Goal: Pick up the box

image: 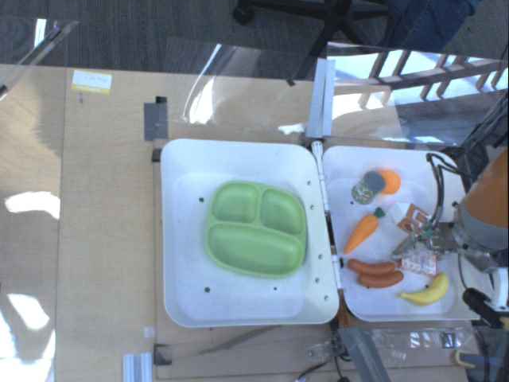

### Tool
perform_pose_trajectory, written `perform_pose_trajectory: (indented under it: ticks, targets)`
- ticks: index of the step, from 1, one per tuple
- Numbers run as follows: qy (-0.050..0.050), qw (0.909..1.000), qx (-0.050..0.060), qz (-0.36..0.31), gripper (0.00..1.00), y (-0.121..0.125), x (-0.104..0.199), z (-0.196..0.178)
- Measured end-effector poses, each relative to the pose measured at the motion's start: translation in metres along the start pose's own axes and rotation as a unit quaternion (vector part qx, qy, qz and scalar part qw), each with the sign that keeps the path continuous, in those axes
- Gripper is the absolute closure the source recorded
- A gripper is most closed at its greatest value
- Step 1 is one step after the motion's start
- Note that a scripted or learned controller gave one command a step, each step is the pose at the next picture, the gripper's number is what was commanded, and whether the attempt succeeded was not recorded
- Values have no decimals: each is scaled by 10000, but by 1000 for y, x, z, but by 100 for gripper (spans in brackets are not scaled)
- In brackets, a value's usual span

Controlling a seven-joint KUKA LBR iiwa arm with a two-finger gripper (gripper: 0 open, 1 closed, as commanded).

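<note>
— Has the claw (420,237) got the box (413,220) yet?
— Can't tell if it's gripping. It's right down on the box, which sits under its tip. Lifting's still ahead.

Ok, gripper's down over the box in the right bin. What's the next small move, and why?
Probably a slight descent, then close. The gripper sits right at the box in the right bin, but nothing shows the box held between its fingers. The banana and sausages lie close by, so I'd keep the move short and vertical.
</note>
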State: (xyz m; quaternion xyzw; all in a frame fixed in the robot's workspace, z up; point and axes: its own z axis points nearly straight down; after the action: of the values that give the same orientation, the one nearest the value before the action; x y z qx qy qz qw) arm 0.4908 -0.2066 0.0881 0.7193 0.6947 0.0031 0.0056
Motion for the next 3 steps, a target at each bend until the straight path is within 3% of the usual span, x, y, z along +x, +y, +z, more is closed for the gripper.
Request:
perform_pose_trajectory:
  ticks: [1, 2, 3]
  targets:
    - [-8, 10000, -30, -13, 100, 3, 1, -11]
    - [-7, 10000, -29, -14, 0, 3, 1, -11]
    - [1, 9986, -13, -527, 0, -1, 50, -1]
